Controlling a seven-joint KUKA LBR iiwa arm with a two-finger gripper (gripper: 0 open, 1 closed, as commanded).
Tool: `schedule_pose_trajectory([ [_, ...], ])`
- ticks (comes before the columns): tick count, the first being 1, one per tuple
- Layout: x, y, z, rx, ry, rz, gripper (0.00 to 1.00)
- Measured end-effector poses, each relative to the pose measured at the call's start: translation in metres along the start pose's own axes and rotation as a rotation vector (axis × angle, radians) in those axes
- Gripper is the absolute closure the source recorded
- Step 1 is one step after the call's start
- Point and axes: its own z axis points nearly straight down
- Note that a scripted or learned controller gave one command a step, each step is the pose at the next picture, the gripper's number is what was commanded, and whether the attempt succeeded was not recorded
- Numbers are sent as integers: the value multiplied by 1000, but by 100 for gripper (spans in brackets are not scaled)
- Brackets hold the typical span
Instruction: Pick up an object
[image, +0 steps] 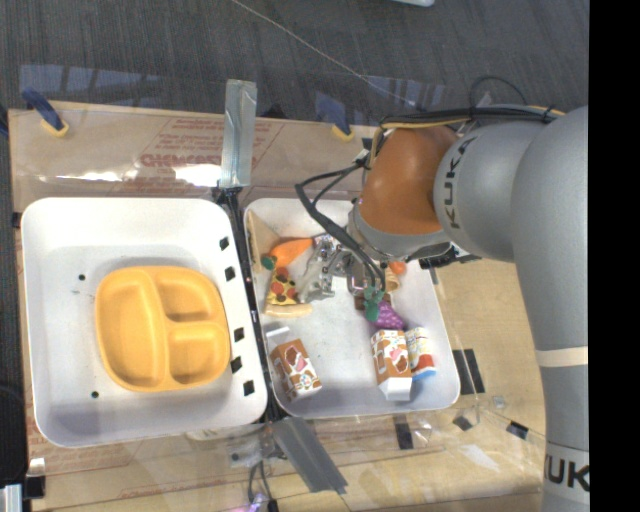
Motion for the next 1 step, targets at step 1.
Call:
schedule_pose_trajectory([
  [1, -57, -62, -154, 2, -1, -25, 100],
])
